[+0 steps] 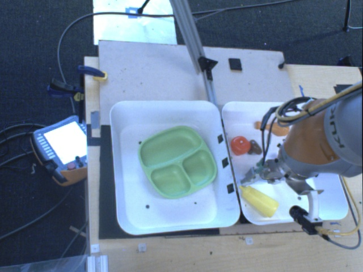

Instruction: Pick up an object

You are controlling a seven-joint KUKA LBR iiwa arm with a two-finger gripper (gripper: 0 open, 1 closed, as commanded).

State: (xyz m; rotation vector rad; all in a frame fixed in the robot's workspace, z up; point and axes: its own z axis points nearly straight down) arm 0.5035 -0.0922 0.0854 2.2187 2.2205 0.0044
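1. Two shallow white bins sit side by side on the table (170, 67): the left bin (125, 169) and the right bin (232, 118), their inner walls touching down the middle.
2. A pale green divided plate (178, 161) lies flat near the centre of the left bin, with three compartments and its corners turned at a slant to the bin walls.
3. In the right bin, a small red-orange round object (240, 145) lies toward the bin's 10 o'clock area, with a small dark brownish piece (255, 148) touching it at its 3 o'clock side.
4. A yellow elongated object (260, 201) lies on the floor of the right bin at about 7 o'clock, tilted, close to the near wall.
5. An orange object (278, 128) lies toward 12 o'clock in the right bin, partly hidden by black cables.
6. The grey arm (317, 143) with its orange band reaches in from 3 o'clock and covers much of the right bin.
7. The gripper (255, 173) sits low over the right bin, just at 12 o'clock of the yellow object and at 6 o'clock of the red-orange one; whether it is spread or closed cannot be told, and nothing is seen held in it.
8. A handheld pendant with a bright screen (59, 146) rests off the table at 9 o'clock.
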